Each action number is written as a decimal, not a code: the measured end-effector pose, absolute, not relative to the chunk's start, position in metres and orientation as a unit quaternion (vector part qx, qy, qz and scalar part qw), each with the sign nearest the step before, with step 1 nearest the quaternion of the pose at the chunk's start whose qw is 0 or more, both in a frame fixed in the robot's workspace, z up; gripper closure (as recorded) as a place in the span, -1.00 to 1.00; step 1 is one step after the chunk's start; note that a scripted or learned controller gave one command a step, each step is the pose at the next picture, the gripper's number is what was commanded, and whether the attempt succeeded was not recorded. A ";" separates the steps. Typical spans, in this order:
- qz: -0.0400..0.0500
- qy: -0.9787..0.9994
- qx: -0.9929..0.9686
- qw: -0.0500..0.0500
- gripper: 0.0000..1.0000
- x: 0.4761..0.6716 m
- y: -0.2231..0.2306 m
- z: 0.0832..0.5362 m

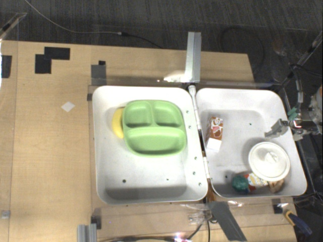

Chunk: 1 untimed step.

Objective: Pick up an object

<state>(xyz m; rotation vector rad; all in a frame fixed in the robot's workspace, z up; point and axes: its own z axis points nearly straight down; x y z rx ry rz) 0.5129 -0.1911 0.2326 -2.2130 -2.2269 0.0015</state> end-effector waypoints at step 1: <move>0.001 -0.733 -0.681 0.002 -1.00 0.525 -0.123 0.144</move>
